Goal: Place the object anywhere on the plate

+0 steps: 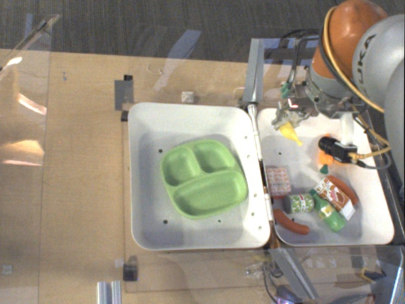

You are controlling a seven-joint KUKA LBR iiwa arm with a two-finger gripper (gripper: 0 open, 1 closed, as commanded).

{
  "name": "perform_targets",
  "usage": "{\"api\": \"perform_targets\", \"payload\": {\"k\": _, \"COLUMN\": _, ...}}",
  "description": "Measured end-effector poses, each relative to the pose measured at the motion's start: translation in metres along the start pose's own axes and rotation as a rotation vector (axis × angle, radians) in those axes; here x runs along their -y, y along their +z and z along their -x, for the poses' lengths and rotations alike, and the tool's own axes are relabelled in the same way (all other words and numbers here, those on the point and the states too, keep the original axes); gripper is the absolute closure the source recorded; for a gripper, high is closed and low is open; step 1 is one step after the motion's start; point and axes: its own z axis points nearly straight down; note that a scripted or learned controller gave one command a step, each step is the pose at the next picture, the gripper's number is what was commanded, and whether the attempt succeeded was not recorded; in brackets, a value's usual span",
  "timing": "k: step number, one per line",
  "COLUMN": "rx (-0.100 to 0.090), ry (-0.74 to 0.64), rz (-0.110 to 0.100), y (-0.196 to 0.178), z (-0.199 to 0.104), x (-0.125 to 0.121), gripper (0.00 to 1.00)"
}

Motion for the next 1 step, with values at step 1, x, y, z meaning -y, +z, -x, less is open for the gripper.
{"api": "perform_targets", "payload": {"k": 1, "rx": -0.002, "ry": -0.050, "rz": -0.001, "y": 0.0200, "z": -0.0553, "x": 0.0382, "gripper": 1.00}}
